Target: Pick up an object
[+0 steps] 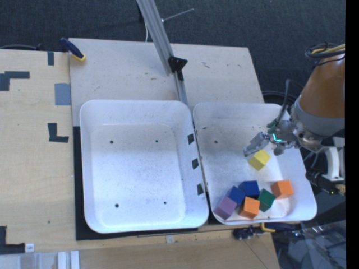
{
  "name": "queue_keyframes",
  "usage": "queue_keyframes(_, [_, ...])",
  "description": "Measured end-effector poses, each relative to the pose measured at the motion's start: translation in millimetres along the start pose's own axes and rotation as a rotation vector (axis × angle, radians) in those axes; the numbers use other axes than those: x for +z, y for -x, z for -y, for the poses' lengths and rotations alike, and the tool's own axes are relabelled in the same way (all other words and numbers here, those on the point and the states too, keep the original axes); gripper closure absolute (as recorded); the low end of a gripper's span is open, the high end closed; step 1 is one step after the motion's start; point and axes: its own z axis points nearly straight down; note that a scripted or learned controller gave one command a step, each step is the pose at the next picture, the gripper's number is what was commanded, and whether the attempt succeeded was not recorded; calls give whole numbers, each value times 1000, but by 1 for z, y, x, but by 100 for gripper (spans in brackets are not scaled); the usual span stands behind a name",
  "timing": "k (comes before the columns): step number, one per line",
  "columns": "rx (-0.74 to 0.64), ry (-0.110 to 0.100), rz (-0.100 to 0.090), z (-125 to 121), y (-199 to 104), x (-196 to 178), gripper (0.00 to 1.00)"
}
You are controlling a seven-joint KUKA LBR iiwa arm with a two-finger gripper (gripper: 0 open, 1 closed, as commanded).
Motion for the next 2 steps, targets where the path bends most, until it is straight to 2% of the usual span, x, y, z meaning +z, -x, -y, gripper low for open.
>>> queue_keyframes(1, [-2,4,1,-1,0,-2,0])
queue_keyframes(2, [-1,-1,1,7,-7,47,0])
